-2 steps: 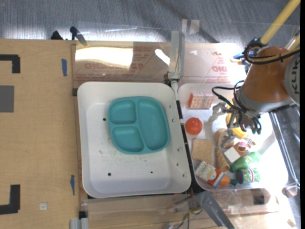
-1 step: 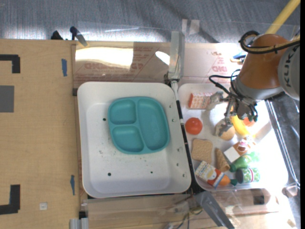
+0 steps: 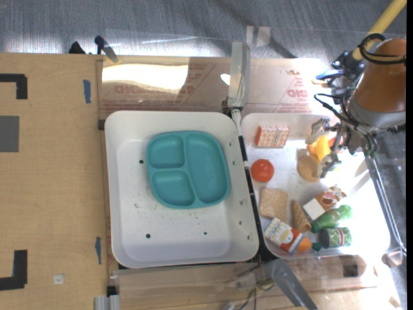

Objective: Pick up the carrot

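Right bin crowded, carrot half buried, gripper blurred.

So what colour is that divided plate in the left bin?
The divided plate is teal, seen plainly in the camera view.

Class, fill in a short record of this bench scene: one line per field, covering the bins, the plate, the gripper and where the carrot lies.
left bin: holds a teal divided plate
right bin: holds many small toy foods
gripper: above the right bin's upper right part, beside a yellow item
carrot: low in the right bin, near its front edge, apart from the gripper
near the carrot: small carton, green bottle
red ball: right bin, near its left wall
task state: carrot not yet picked up
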Motion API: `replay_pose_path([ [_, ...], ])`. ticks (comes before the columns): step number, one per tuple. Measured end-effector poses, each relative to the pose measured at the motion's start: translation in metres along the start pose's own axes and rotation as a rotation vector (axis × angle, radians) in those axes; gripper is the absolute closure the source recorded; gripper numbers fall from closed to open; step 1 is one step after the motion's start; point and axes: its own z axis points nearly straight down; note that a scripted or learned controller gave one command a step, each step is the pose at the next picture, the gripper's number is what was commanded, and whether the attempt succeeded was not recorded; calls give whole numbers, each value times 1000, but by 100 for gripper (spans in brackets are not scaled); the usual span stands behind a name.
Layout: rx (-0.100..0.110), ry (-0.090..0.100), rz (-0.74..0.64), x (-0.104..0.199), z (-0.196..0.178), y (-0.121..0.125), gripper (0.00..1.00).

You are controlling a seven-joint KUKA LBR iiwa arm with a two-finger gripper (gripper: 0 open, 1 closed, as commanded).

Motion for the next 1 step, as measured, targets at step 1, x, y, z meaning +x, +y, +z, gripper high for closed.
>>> replay_pose_path([
  [1, -4, 3, 128, -10, 15, 40, 0],
])
